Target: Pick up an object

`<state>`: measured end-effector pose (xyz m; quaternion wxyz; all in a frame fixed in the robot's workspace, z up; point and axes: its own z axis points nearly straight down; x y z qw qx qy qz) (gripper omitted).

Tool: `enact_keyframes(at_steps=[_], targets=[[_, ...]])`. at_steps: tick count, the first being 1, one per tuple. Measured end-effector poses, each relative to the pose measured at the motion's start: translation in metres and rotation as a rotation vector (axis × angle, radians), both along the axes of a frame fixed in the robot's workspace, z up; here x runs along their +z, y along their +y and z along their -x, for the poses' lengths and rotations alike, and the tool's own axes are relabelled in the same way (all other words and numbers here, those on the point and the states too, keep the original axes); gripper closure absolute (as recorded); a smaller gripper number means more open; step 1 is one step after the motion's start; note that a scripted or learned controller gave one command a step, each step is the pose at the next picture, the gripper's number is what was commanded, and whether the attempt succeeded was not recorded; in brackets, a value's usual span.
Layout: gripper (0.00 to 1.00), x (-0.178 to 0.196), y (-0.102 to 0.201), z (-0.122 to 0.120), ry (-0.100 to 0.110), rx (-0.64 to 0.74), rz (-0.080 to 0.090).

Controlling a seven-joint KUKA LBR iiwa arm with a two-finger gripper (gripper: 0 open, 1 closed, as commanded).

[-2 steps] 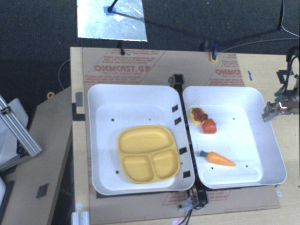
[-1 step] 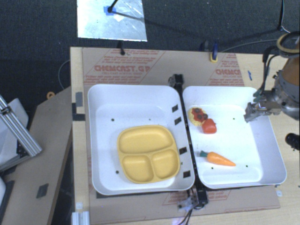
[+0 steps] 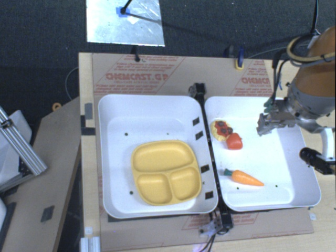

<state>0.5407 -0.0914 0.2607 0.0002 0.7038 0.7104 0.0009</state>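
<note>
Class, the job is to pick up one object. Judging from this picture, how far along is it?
Done: the pincer has reached the right bin, at its far right side. In hand: nothing shows in its grip. Left: the carrot, the red piece and the pizza slice all lie on the bin floor, apart from the pincer, so the grasp and lift remain.

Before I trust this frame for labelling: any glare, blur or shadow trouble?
Camera view: strong glare on the foil sheet; the claw looks soft and dark; the carrot, yellow tray and both bins' contents are evenly lit, with faint shadows.
</note>
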Motion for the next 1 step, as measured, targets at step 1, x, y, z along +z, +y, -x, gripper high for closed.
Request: enact_keyframes(at_steps=[1], targets=[[1.0, 0.0042, 0.0551, -0.0146, -0.002, 0.002, -0.001]])
